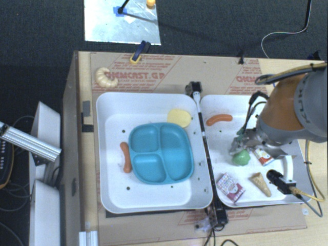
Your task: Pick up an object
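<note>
Green, the round object [241,158] lies mid right bin [225,102], the gripper [240,144] touching above it, grasp uncertain, its opening untellable; next calls for a straight lift.

Right bin [225,102], contents. A small round green object [241,158] lies near the bin's middle, directly under the gripper [239,146], which touches or nearly touches its top. An orange-red sausage [219,119] lies on its side near the bin's far left corner. A pink-and-white packet [230,187] rests flat near the front left. A tan wedge [261,183] lies beside it to the right, point toward the front. A red-and-white item [264,158] sits just right of the green object.
</note>
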Controlling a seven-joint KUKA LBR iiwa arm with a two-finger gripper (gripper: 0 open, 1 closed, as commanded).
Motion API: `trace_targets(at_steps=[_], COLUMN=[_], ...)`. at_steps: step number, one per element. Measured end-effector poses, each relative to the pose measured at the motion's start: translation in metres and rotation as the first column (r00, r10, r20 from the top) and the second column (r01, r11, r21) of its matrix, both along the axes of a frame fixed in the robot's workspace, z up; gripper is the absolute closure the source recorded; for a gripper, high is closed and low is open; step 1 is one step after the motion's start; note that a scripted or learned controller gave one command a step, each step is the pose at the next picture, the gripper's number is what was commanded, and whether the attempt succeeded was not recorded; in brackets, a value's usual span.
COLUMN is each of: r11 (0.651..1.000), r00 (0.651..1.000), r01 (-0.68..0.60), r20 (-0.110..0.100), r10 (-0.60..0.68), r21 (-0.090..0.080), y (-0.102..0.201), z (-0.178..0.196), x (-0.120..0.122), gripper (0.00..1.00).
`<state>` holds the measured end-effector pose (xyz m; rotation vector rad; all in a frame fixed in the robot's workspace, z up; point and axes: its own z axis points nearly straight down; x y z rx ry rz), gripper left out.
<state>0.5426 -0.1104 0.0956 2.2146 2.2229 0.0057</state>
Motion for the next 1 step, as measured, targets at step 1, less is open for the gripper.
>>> trace_targets(at_steps=[1], r11=[1.0], r00=[1.0], r01=[-0.001], r20=[-0.001], r10=[0.001], r21=[0.001], y=[0.0934], z=[0.0896], x=[0.0514], gripper=[1.0])
